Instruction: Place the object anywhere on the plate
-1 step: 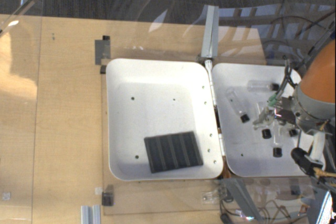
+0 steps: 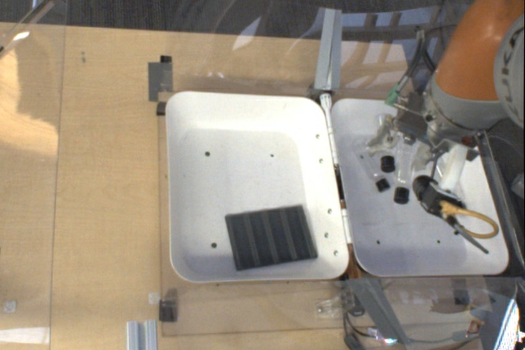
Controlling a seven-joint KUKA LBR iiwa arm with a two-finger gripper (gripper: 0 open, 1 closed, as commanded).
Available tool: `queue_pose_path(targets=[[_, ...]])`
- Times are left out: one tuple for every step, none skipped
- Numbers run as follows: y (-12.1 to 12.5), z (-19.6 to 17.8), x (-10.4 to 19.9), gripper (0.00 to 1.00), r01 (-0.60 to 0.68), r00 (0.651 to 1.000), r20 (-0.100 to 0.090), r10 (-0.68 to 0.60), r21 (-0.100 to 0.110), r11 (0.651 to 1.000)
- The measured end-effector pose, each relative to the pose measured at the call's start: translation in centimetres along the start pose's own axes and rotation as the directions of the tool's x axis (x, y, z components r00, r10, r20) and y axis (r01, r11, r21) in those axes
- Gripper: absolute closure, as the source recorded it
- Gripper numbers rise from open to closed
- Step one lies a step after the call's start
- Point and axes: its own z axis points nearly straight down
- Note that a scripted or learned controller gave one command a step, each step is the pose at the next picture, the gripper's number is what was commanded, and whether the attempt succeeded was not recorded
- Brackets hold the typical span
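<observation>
Over the right bin [image 2: 361,250], arm [image 2: 480,65] bent down, hand [image 2: 392,176] state unclear.

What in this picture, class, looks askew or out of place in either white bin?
The dark ribbed plate in the left bin lies slightly rotated, its edges not parallel to the bin's walls. It sits toward the near edge. The gripper is over the right bin. Nothing looks spilled or damaged.

- You find no readable text, label, brand, number or sign anywhere on the bench [image 2: 90,176], the two bins or the arm.
</observation>
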Motion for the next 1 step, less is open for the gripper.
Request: queue_pose_path(targets=[[0.83, 4.97, 10.72, 1.00, -0.233, 0.973, 0.003, 0.233, 0.004, 0.973]])
